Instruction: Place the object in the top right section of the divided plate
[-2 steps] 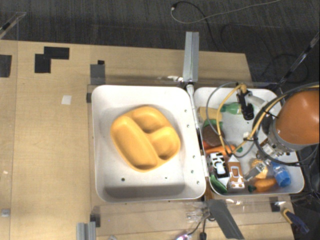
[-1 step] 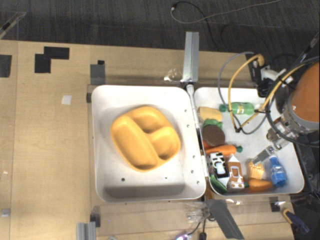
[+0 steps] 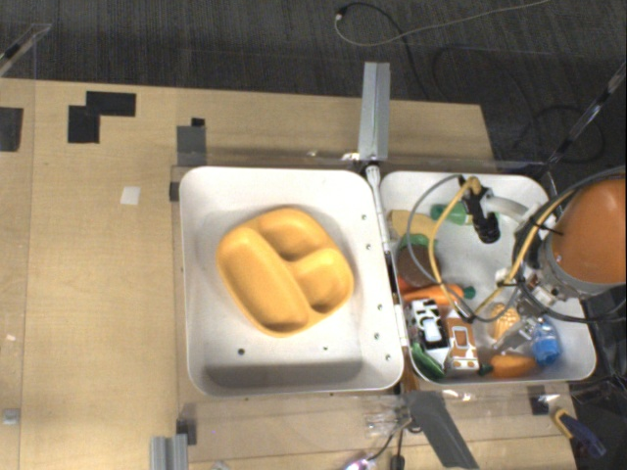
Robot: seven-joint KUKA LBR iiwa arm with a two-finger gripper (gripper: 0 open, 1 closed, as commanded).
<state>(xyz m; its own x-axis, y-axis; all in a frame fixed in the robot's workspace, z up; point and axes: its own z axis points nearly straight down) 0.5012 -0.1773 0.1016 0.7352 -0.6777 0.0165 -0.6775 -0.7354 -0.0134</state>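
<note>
Down in the right bin (image 3: 585,360), the tool (image 3: 511,313) hangs among cables above a heap of small objects (image 3: 460,346); whether it is open or closed cannot be told, and no object can be seen in its grip. At its three o'clock sits the arm's orange band (image 3: 591,233). Well off at nine o'clock, the left bin (image 3: 211,351) holds the yellow divided plate (image 3: 283,268), its three sections bare. Both bins rest on the wooden desk (image 3: 88,292).

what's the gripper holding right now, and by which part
It cannot be told. The gripper is down in the right bin among the cluttered objects, with cables across it, and nothing can be made out between its fingers. The yellow divided plate lies in the left bin.
</note>
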